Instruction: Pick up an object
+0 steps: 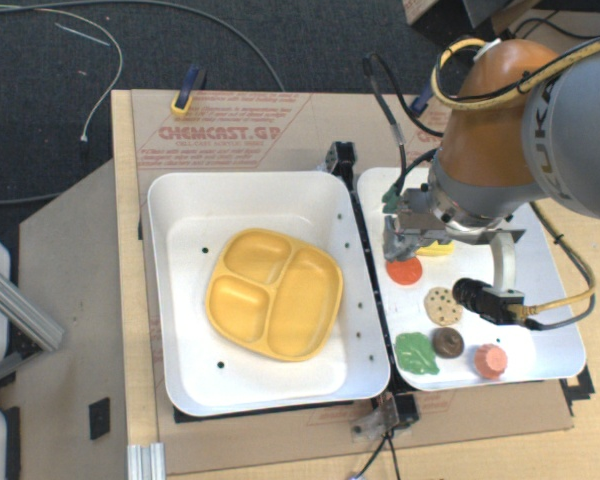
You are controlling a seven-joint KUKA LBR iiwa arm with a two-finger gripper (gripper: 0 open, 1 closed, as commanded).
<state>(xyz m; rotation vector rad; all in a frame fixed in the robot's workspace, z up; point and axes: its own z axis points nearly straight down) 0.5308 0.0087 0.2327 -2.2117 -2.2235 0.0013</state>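
The right bin (560, 343) holds several small items: an orange-red disc (405, 271), a yellow piece (436, 251), a tan spotted cookie (440, 306), a green leafy piece (416, 353), a brown round piece (448, 343) and a pink round piece (491, 360). My gripper (408, 240) hangs over the bin's left part, just above the orange-red disc and beside the yellow piece. The grey and orange wrist covers the bin's far part.
The left bin (175, 218) holds a yellow divided plate (274, 293). A black clamp (341, 156) sits between the bins at the back, another (400, 408) at the front. Cables run across the right bin's right side. A blue clip (188, 88) lies on the cardboard.
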